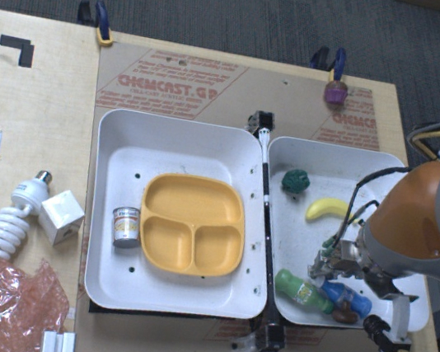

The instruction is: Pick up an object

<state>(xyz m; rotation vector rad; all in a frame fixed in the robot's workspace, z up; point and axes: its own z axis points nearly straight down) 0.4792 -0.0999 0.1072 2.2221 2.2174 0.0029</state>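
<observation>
In the right bin, a green bottle and a blue bottle lie at 6 o'clock. The gripper hangs just above them; its grip I cannot tell. A banana sits toward 12 o'clock.

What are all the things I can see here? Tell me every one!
Bins: two, white, side by side on the bench.
Divided plate: one, yellow, in the left bin.
Small can: one, silver, in the left bin, left of the plate.
Banana: one, yellow, in the right bin.
Lumpy toy: one, dark green, right bin, near the far wall.
Green bottle: one, lying in the right bin, near edge.
Blue bottle: one, lying right of the green one.
Light bulb: one, white spiral, on the bench left of the bins.
Cube: one, white, beside the bulb.
Plastic wrap: one, pinkish, bottom left.
Clamps: two, blue, far edge.
Arm: one, grey and orange.
Gripper: one, above the bottles.
</observation>
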